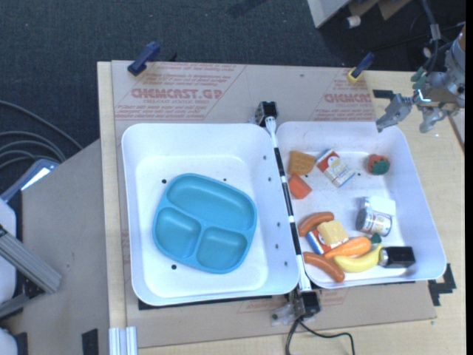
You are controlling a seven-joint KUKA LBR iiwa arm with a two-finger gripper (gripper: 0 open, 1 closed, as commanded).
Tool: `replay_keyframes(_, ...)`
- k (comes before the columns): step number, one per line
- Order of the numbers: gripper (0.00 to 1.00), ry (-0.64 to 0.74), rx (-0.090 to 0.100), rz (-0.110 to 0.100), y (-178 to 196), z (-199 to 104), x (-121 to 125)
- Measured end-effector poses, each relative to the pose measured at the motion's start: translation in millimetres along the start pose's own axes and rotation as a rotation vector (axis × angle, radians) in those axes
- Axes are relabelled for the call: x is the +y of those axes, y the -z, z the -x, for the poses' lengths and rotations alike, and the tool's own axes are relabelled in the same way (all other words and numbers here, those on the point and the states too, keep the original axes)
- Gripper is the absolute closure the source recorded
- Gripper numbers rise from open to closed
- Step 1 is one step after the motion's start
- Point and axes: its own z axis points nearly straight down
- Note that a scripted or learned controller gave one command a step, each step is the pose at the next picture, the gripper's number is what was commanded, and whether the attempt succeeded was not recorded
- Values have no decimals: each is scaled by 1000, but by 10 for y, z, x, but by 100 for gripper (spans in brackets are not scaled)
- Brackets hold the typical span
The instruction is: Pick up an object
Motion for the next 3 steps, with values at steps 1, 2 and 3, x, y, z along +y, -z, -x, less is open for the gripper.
replay_keyframes(1,0,0,0,-1,-1152,-354,-147)
replay_keyframes(2,0,3,8,4,-1930,-145,216)
replay_keyframes(3,100,4,1,11,-1816,-124,230)
